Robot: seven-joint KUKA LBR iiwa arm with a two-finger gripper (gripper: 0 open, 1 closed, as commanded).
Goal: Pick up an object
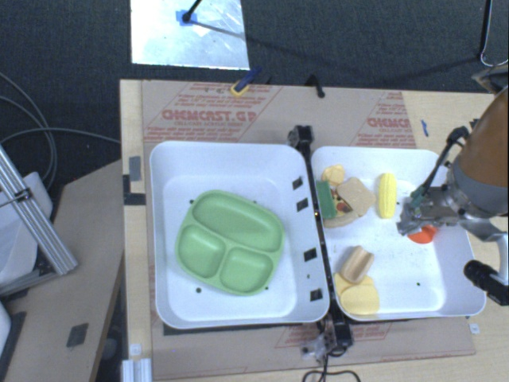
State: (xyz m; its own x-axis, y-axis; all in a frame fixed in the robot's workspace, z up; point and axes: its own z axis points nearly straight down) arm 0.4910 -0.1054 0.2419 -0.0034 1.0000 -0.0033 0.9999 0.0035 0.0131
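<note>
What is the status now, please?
Claw low in right bin, over orange item. Grip unconfirmed. Corn close beside.

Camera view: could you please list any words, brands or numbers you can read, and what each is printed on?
"CHICMCAST" or similar, red mirrored print on the cardboard sheet behind the left bin: blurred, reading uncertain.
The same red print, behind the right bin: too blurred to read.

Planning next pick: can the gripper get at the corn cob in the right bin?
Probably yes. The corn cob lies alone on bare bin floor just beside the gripper, nothing stacked on it or between them.
</note>
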